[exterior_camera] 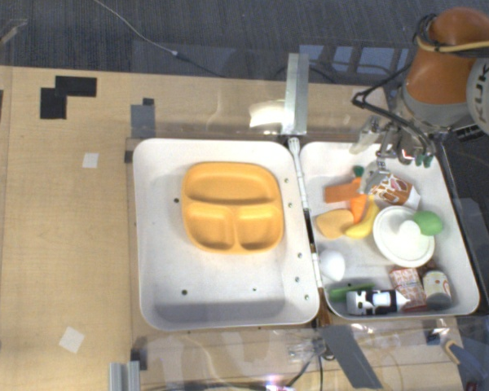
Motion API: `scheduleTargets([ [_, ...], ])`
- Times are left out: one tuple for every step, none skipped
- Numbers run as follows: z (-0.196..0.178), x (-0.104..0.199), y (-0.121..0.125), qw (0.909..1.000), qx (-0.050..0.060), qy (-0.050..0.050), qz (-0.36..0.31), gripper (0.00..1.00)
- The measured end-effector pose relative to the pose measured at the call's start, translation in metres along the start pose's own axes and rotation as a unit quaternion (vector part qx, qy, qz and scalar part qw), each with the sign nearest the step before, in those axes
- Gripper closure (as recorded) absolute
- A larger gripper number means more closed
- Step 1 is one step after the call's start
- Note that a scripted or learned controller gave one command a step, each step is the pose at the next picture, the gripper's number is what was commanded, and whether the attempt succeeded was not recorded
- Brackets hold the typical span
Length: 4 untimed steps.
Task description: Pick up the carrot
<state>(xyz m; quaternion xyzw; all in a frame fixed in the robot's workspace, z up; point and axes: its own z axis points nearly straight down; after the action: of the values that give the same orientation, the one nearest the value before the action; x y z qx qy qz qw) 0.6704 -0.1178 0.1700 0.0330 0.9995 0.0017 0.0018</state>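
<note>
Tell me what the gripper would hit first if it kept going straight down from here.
Probably the carrot, just below the gripper, or the brown packet beside it. Depth from this slanted view is unclear.

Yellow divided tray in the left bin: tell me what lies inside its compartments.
The yellow plastic three-compartment tray in the left white bin shows bare yellow floors in all three compartments; nothing lies in them. Whatever sits underneath the tray is covered.

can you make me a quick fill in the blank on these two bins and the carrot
1. The yellow divided tray lies in the ____ bin.
2. The carrot lies in the right bin, its colour ____.
3. The white bowl sits beside a ____ ball.
4. The gripper hovers over the ____ bin.

Missing words: left; orange; green; right
</note>
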Motion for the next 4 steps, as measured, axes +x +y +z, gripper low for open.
scheduleTargets([
  [0.071, 0.027, 0.029, 0.9996, 0.002, -0.006, 0.028, 0.0],
  [0.059, 0.024, 0.031, 0.9997, 0.001, -0.01, 0.024, 1.0],
  [-0.019, 0.046, 0.076, 0.9932, 0.001, -0.006, -0.116, 1.0],
  [-0.073, 0.0, 0.022, 0.9995, 0.002, -0.006, -0.029, 1.0],
])
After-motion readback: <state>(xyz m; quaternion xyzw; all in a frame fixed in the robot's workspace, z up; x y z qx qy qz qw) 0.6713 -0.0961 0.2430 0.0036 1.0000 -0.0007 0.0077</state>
